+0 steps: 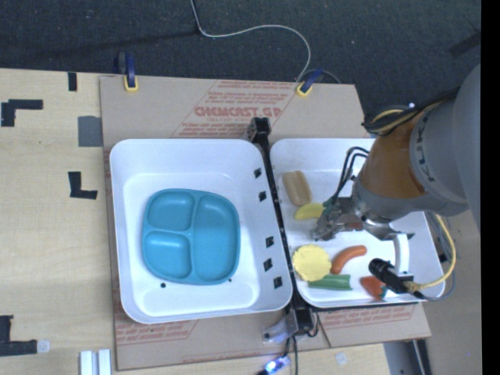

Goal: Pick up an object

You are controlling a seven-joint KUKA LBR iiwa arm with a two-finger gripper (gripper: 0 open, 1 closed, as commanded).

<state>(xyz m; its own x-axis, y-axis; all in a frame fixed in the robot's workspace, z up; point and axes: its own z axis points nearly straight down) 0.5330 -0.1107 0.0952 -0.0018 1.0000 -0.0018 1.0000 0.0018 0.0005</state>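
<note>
End effector: low in the right bin (426,237), at (332,223), just beside the yellow piece (308,211); I cannot tell its state or whether it touches anything.
Counter: pale wood (47,225) with black tape marks, a cardboard sheet (234,109) clamped beneath two white bins; dark floor behind, one thin cable trailing across it.
Left bin (125,158): one blue divided plate (190,236).
Right bin: one tan bread roll (296,187), one yellow disc (312,262), one orange sausage (348,257), one green bean (329,283), one red piece (370,286).

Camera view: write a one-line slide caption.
Gripper low in the right bin among toy foods; blue divided plate in the left bin.
</note>
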